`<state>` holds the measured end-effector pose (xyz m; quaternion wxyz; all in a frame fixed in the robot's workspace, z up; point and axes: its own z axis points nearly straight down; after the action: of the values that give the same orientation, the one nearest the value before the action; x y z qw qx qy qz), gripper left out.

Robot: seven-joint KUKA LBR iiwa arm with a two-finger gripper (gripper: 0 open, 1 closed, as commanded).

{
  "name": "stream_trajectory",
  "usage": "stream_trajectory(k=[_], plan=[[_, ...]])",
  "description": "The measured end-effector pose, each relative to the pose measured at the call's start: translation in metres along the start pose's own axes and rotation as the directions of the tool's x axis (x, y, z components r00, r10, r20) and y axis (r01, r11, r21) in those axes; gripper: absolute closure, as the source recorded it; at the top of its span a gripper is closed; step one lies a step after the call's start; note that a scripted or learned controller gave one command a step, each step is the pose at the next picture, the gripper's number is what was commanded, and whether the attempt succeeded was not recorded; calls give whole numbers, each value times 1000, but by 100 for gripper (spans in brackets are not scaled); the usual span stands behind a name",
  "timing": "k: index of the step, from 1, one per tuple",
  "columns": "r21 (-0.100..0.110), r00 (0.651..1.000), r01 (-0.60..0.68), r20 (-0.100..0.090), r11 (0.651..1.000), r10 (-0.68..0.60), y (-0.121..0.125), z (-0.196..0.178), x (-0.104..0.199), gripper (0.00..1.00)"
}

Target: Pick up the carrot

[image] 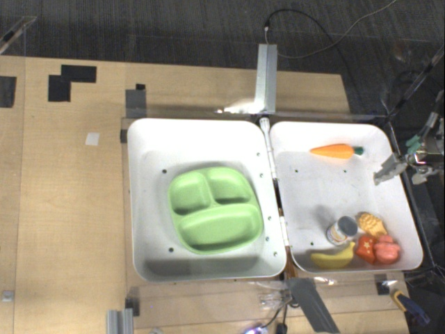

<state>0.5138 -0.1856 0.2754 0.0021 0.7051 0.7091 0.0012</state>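
Note:
The carrot (334, 151), orange with a small green top pointing right, lies flat on the floor of the right bin (306, 186) near its far wall. My gripper (402, 175) hangs over that bin's right rim, to the right of the carrot and a little nearer the camera. It is open, with nothing between its fingers, and stands well apart from the carrot.
In the right bin's near corner lie a banana (332, 258), a small can (341, 229), a yellow pastry-like item (370, 223) and red fruit (379, 249). A green divided plate (215, 209) sits in the left bin (149, 186). A metal divider (272, 186) separates the bins.

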Motion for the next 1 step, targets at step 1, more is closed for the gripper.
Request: stream_trajectory(k=[1], plan=[[2, 999, -54, -1, 999, 54, 59, 121, 21, 0]])
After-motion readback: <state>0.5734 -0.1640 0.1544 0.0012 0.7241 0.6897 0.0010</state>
